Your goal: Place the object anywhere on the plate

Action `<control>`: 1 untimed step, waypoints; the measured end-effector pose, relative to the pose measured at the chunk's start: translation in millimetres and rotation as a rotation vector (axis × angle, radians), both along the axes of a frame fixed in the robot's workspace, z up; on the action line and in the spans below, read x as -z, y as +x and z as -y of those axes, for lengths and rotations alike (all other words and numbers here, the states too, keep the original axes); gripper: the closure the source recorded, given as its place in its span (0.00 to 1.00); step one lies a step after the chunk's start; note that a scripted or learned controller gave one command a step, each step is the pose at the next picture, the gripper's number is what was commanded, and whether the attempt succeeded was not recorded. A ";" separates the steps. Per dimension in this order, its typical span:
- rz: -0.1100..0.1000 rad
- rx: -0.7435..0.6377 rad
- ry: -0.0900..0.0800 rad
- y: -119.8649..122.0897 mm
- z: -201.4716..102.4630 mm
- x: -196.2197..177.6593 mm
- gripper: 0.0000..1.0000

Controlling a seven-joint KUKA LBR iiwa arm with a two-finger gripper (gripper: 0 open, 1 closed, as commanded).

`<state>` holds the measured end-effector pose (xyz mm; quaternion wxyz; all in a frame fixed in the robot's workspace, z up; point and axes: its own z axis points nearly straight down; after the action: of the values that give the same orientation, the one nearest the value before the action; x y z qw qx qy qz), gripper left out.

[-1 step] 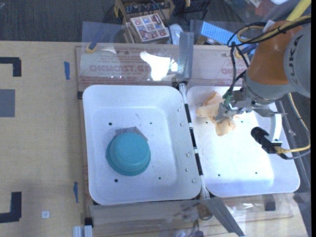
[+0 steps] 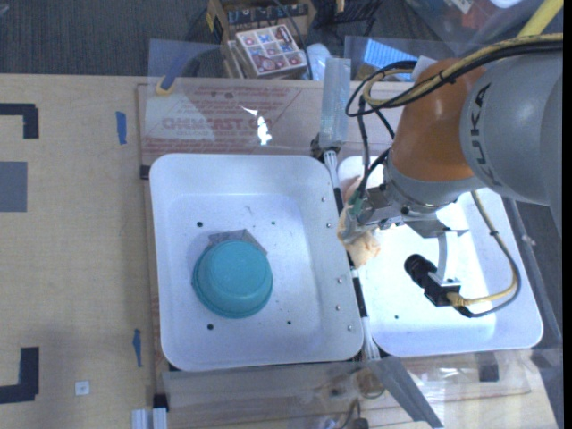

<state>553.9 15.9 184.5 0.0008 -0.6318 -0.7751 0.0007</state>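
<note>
The gripper [image 2: 356, 226] hangs over the seam between the bins, a pale object [image 2: 362, 247] apparently between its jaws, likely for carrying toward the teal plate [image 2: 232, 278].

The grey arm [image 2: 500, 123] reaches in from the right, wrist angled downward.

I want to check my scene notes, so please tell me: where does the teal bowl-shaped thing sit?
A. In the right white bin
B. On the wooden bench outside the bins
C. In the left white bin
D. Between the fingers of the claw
C: the teal bowl rests upside down on the floor of the left bin, apart from the arm, which hangs over the right bin.
</note>
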 end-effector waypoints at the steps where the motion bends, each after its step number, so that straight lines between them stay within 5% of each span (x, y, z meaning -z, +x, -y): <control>1: 0.000 -0.246 0.001 -22.7 -73.3 -0.1 1.00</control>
<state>531.3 89.2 184.6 0.0012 -0.5318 -0.8469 0.0005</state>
